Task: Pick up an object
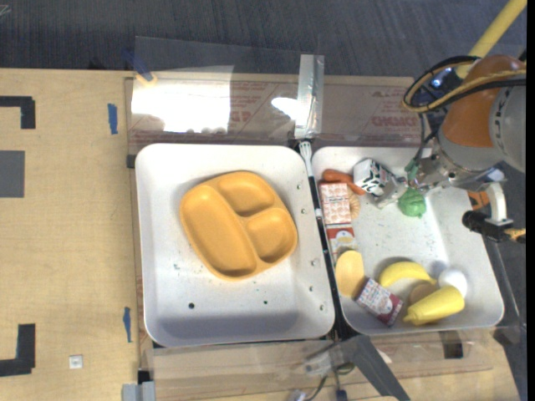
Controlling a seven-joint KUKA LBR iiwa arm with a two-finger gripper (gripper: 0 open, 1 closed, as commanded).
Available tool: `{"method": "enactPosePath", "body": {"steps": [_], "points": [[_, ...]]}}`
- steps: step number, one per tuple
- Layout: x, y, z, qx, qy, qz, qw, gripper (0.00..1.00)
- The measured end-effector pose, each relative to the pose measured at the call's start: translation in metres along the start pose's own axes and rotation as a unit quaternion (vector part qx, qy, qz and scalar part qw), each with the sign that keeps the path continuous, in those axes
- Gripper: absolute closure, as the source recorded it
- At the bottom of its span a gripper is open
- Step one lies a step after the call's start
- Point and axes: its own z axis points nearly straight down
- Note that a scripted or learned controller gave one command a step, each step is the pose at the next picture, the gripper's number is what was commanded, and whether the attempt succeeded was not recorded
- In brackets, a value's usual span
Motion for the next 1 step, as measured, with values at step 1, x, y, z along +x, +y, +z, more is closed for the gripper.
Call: {"method": "enactPosePath", "body": {"steps": [1], "points": [[0.0000, 0.0020, -0.0124, -0.003, -0.002, -0.001, 1.0000, 1.00]]}}
